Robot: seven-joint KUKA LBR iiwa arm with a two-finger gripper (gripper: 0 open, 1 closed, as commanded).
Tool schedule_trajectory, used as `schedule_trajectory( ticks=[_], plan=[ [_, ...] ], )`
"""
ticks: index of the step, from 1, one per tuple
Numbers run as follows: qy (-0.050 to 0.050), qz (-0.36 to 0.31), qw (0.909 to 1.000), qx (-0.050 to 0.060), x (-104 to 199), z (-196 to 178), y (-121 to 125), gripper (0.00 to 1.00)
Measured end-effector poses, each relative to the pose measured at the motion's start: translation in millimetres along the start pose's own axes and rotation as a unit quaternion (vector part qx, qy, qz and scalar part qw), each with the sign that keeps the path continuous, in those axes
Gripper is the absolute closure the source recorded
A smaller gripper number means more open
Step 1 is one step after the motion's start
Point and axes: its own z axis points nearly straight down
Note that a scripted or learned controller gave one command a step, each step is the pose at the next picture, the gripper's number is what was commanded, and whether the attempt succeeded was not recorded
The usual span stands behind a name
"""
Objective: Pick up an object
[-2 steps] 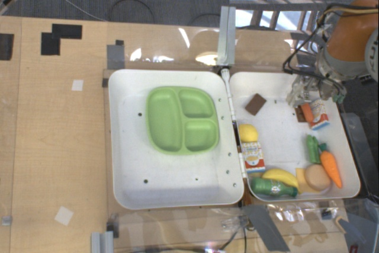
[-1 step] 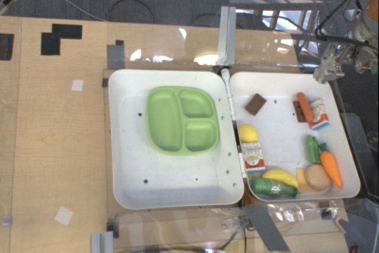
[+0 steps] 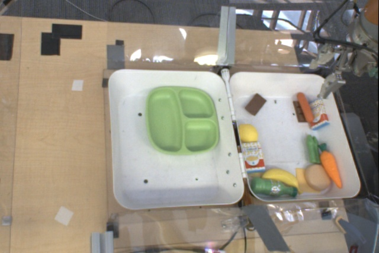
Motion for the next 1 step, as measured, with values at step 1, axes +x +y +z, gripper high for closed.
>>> schedule_trajectory(
  ticks=[1],
  plan=[
    [0.005,-0.199,0.9799,-0.002,7.2,157.6,0.3,0.0]
  ],
)
